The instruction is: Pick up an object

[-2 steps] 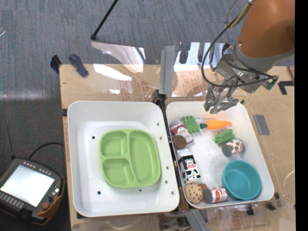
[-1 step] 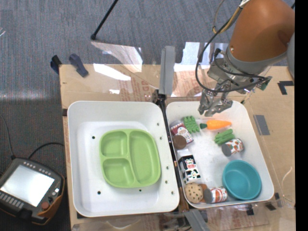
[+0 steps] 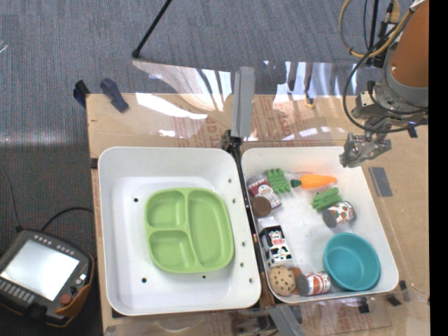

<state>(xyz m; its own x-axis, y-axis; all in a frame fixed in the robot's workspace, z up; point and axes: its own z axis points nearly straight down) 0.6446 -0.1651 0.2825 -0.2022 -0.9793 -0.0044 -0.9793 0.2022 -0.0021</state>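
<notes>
Gripper (image 3: 364,149) hovering over the bin's far right corner, nothing visibly held; finger spread unclear. Carrot (image 3: 316,181) lying just below-left of it. Pick seemingly not yet begun.

Below me the floor (image 3: 231,26) is grey-blue carpet with a fine ribbed weave, running across the top and down the left side. A thin black rod (image 3: 155,21) slants across it toward the table's far edge. My table (image 3: 164,128) is brown, cardboard-like, with a glossy clear sheet over its far part; bright window-like patches of light (image 3: 210,82) glare off that sheet. Two dark clamps (image 3: 101,92) sit at its far left corner. A grey upright post (image 3: 243,103) stands at the middle of the far side. On the carpet at lower left lies a handheld control pad (image 3: 43,277) with a pale screen, its black cable curling away
</notes>
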